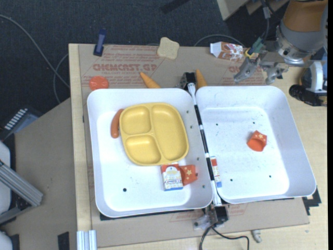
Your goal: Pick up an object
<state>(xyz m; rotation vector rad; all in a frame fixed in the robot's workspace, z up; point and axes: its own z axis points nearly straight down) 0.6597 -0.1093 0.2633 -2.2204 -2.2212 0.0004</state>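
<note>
1. Gripper [258, 75] at the upper right, on the grey arm [304, 14] with its orange band, poised over the cardboard [125, 61] just beyond the far rim of the right bin [291, 139].
2. Claw released: fingers [242, 73] spread apart, nothing between them.
3. Red lump [257, 141] lying alone in the right bin, right of its middle, well apart from the gripper and nearer the camera.
4. Left bin [99, 155] touching the right bin along the central seam.
5. Yellow divided plate [154, 133] sitting in the middle of the left bin, three compartments facing up.
6. Sausage [115, 124] lying just beside the plate's left edge.
7. Small carton [171, 177] below the plate's near edge, with a small red piece [189, 174] touching its right side.
8. Outside the bins, on the cardboard at the far side: blue item [99, 41], bread slice [168, 48], carrot [150, 80], orange disc [97, 82], white and red packet [227, 50].
</note>
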